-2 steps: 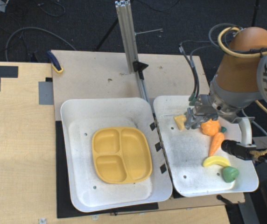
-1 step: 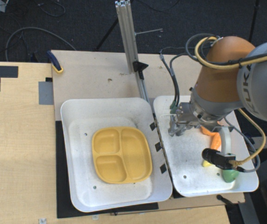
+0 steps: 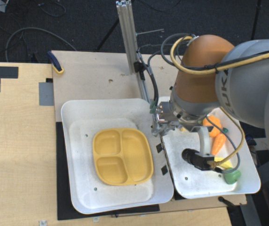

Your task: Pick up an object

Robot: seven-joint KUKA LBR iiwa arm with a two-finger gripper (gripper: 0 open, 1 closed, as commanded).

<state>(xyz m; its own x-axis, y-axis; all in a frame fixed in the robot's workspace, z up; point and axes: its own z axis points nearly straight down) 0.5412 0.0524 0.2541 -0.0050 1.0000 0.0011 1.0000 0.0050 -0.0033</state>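
Observation:
The right bin [image 3: 198, 186] holds an orange carrot-shaped toy [image 3: 217, 143], with a second orange piece [image 3: 212, 122] just behind it. A green toy [image 3: 232, 176] and a yellow piece [image 3: 224, 163] lie near the bin's right side. My gripper [image 3: 164, 123] hangs under the orange wrist over the bin's back left corner, close to the wall between the two bins. The wrist and arm cover most of the gripper and the back of the bin. The toys lie apart from the gripper, to its right.
In the left bin [image 3: 76, 126] lies a yellow divided plate [image 3: 122, 155]. An aluminium post [image 3: 128, 36] stands behind the bins. The grey arm covers the right bin's far right corner.

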